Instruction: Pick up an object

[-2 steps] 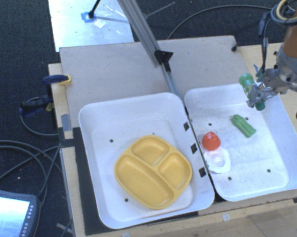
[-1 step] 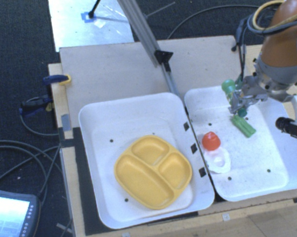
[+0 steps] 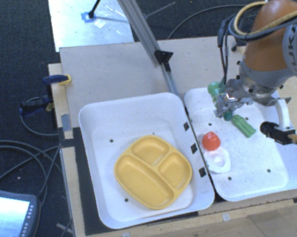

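Green object (image 3: pixel 243 125) just beside end effector (image 3: pixel 224 108), right bin (image 3: pixel 286 175)

You have two white bins on the bench (image 3: pixel 110 71): the left bin (image 3: pixel 95 149) and the right bin (image 3: pixel 286 173). In the left bin you can count one yellow divided plate (image 3: pixel 153 171), and that plate has three compartments. In the right bin you can count two loose things: one green tool-shaped object (image 3: pixel 241 124) and one small white bottle with a red cap (image 3: pixel 215 152). You have one arm (image 3: pixel 274 39) over the bins, carrying one gripper (image 3: pixel 226 108).
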